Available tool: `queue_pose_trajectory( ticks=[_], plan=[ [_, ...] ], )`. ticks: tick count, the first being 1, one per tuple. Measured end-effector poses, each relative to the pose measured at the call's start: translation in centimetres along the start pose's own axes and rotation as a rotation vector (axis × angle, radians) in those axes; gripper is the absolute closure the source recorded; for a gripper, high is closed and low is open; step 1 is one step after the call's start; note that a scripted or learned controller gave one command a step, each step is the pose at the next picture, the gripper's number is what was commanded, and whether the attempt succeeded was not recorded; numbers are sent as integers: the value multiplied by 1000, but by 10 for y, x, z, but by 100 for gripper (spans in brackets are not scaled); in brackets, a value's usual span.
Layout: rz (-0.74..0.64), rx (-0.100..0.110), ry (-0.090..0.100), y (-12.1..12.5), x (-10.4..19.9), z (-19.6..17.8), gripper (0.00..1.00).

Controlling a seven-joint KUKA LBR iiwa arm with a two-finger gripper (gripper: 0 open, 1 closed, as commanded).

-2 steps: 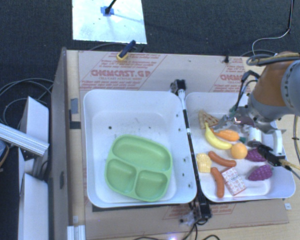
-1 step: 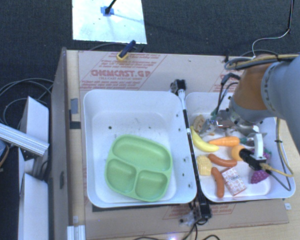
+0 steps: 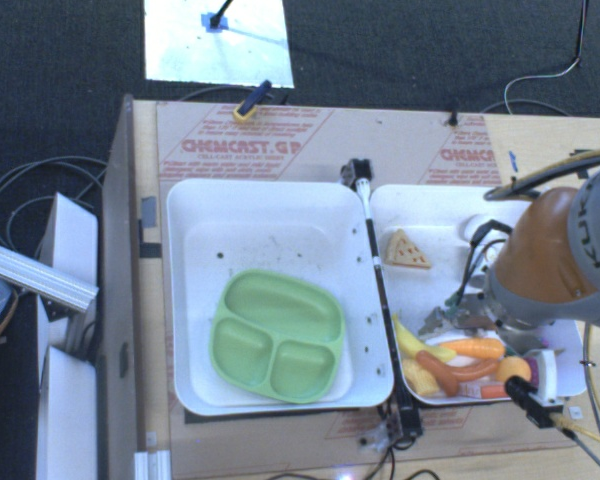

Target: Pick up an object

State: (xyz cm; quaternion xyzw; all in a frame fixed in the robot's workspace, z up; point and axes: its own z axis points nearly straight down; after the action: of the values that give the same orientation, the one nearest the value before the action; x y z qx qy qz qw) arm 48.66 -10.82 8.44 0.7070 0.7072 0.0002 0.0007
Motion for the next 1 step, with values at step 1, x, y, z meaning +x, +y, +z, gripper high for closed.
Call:
queue_pose_trajectory(
  ticks=[1],
  plan=[
    [-3, -2, 1, 84, 13, 0, 0]
  ],
)
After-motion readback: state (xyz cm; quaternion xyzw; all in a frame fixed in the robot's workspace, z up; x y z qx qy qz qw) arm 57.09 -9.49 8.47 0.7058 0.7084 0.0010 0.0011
